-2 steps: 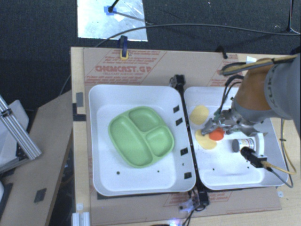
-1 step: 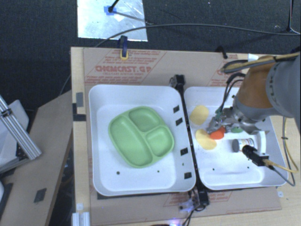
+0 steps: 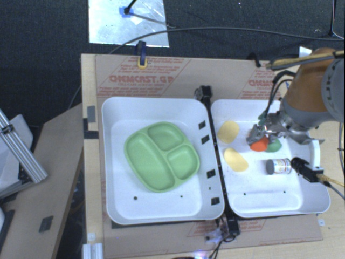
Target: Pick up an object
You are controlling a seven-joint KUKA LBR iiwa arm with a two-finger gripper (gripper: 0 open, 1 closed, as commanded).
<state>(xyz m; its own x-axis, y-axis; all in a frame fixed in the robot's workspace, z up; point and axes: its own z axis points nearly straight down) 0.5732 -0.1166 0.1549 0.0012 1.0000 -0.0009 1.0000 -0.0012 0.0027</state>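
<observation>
Hovering at the frame's right over the orange piece (image 3: 259,145), the end effector (image 3: 262,135), grip state unreadable, could knock the crowding green piece (image 3: 274,144) aside.

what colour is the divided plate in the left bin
Pale green, plain with no pattern; the divided plate shows clearly in the camera view.

Glossy white plastic bins (image 3: 161,212); matt green plastic divided plate (image 3: 160,156); brown cardboard underlay (image 3: 161,74).
</observation>
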